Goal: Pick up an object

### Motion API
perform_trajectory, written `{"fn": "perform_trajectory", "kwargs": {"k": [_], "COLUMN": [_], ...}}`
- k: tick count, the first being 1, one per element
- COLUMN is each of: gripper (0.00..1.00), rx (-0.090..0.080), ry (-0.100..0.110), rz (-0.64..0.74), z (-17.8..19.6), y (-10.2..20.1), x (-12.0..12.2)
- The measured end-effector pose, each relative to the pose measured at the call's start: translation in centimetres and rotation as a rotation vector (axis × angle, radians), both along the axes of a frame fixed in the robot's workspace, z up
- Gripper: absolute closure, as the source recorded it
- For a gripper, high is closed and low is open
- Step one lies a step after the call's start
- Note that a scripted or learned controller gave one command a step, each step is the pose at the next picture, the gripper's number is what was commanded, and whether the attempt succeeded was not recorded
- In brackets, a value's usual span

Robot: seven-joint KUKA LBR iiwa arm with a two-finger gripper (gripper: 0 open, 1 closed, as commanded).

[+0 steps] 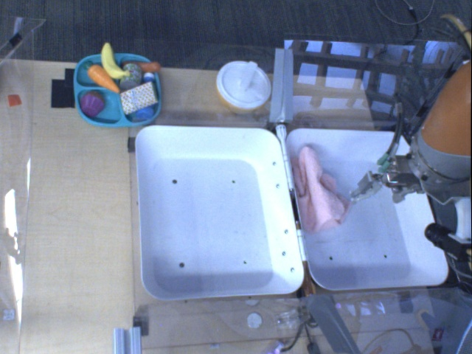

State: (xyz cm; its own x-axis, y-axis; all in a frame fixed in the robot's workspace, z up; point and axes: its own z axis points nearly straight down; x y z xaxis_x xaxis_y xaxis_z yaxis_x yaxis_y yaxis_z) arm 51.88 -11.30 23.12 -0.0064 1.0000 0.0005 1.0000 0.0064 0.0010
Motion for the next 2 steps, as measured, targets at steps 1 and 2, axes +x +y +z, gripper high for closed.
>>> {"fn": "perform_trajectory", "kwargs": {"k": [1,2], "gripper": [0.0,0.0], "rx": [0.0,-0.005], "ry": [0.001,-0.02], "rz": [0.045,0.217], "z": [-10.3,-13.6], "y": [1.5,2.0], "x": [3.3,6.8]}}
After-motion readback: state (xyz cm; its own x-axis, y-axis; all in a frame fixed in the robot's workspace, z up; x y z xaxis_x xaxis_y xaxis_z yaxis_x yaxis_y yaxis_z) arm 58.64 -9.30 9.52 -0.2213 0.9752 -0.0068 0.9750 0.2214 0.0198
